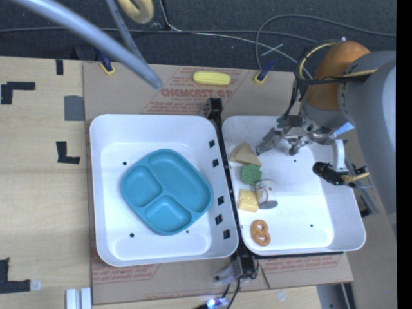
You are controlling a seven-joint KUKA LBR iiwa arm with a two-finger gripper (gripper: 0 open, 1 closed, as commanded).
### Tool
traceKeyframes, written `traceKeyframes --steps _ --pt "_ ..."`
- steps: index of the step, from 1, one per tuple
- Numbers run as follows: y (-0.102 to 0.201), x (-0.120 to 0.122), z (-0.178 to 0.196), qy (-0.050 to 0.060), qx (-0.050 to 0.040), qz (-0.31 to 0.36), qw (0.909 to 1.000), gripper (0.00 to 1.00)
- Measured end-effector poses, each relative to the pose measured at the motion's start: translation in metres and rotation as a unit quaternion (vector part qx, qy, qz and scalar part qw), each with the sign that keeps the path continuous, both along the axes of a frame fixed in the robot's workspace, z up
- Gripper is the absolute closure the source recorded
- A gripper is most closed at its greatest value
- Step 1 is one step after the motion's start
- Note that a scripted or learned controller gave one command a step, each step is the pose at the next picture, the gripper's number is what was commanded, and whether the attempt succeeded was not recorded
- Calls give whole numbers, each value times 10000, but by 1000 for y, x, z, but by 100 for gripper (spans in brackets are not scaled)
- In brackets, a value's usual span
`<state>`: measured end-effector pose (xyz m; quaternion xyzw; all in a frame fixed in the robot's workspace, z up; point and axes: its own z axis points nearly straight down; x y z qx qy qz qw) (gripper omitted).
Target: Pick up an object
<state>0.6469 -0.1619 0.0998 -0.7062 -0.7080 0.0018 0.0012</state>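
The pincer (278, 140) hangs spread and empty over the right bin (322, 227). The nearest thing, a tan wedge (244, 154), lies just to its left by the divider, other small pieces below it.

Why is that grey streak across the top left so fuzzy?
In the camera view, the grey bar sits close to the lens and out of focus; the blue tray and pretzel are sharper, with soft, even light and faint shadows.
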Motion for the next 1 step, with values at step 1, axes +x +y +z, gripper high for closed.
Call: traceKeyframes --steps 1 --pt "1 0 -15 -17 -6 0 10000 0"
